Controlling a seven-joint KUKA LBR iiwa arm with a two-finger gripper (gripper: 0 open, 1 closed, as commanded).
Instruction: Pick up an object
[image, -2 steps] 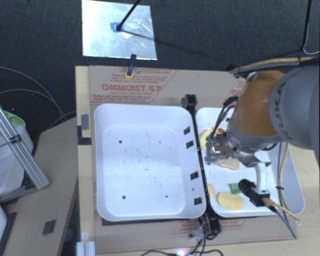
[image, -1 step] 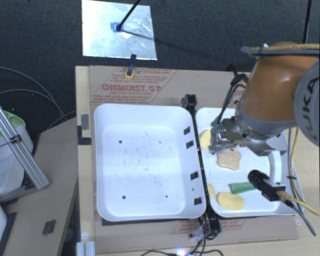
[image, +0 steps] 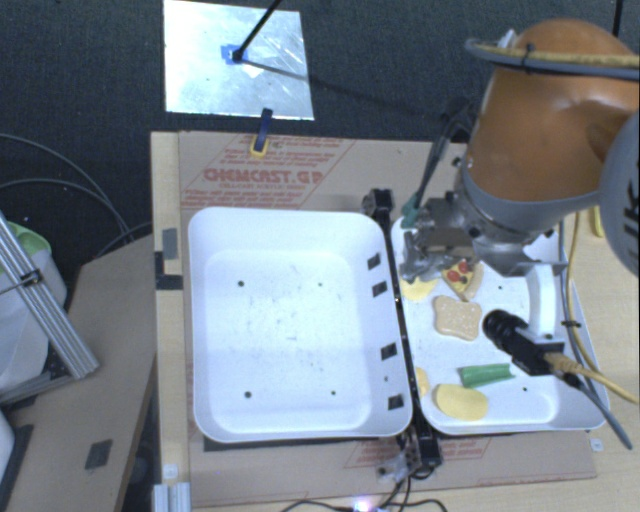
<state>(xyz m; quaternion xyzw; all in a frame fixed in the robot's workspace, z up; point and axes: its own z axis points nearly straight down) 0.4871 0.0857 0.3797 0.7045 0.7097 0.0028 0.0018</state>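
- Gripper hangs low over the far left part of the right bin, close to the wall shared with the other bin. Whether it is open or closed cannot be told from this view, nor whether it has hold of anything.
- Nearest the camera, a yellow disc lies at the front of the right bin, well apart from the gripper.
- Just beyond the disc lies a green stick, its long axis running left to right.
- Further in, a toast slice lies flat near the middle of the bin.
- Beyond the toast slice, a pizza slice lies just to the right of the gripper.
- Candidate for the pick: a yellow wedge lies directly on the near side of the gripper, just beside its tip. Its long axis runs roughly left to right.
- Judgement: the wedge is the closest item, so a short shift toward the camera and a descent should suffice.
- Left bin holds no items.
- Farthest back, a cardboard sheet underlies both bins, and a metal sheet lies on the floor beyond.
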